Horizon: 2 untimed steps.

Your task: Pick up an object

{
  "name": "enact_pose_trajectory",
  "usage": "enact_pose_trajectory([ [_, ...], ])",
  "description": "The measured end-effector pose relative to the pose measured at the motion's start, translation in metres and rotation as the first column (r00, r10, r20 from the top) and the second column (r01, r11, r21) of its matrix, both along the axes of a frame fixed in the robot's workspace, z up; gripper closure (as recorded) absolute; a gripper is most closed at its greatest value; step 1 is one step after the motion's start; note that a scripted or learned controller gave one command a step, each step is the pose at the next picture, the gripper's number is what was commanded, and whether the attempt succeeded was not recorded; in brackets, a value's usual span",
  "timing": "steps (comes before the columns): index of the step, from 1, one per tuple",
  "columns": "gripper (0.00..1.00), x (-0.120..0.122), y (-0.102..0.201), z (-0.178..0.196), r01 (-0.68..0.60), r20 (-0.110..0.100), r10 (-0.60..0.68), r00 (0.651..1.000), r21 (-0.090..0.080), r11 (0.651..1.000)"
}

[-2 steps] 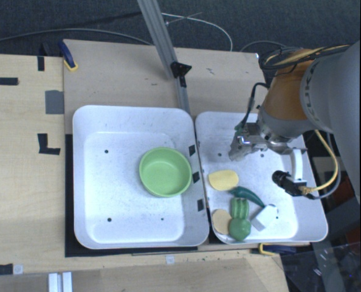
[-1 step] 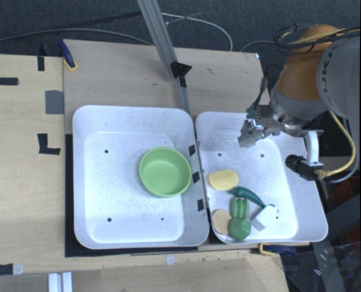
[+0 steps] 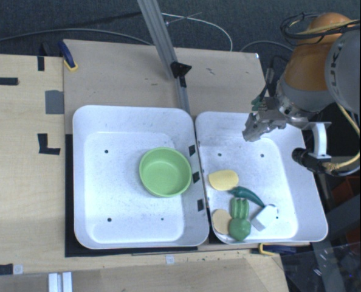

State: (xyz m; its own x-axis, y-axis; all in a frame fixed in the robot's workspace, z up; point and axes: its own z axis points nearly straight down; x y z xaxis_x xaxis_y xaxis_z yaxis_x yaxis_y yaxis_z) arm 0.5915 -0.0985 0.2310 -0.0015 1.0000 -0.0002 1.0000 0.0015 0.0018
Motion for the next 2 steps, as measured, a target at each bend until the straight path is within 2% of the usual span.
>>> enact_pose_trajectory([
  [1,1.00,0.018,0.057,-0.009,-0.005,-0.003,0.005,1.000,0.002,1.000],
  [2,1.00,0.032,0.112,0.002,-0.006,-0.001,0.006,1.000,0.002,1.000],
])
